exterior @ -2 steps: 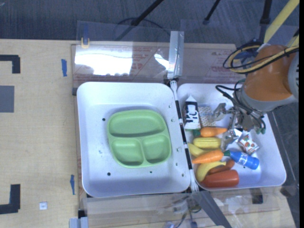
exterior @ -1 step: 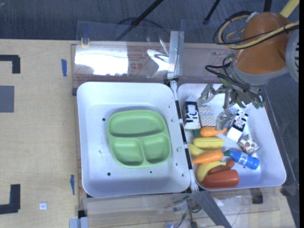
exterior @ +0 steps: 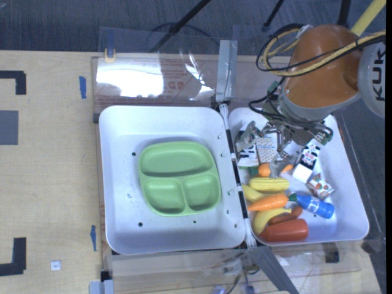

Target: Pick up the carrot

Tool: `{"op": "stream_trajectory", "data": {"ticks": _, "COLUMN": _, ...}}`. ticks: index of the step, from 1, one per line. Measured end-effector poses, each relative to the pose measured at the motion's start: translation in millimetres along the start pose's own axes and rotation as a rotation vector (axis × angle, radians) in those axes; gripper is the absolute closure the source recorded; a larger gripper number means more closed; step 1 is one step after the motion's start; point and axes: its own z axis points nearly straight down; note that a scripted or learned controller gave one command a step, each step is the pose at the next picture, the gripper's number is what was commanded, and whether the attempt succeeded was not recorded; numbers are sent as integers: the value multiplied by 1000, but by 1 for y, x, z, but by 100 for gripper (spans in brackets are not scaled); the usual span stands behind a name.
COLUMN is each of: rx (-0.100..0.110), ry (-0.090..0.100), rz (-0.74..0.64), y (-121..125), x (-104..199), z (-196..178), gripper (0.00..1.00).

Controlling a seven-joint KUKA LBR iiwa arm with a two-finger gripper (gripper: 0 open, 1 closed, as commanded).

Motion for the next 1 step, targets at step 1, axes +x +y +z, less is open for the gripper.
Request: {"op": "stream_trajectory", "data": {"ticks": 1, "rx": -2, "ry": -4, "rz": 6, "y": -1, "x": -2, "z": -8, "gripper": 100}}
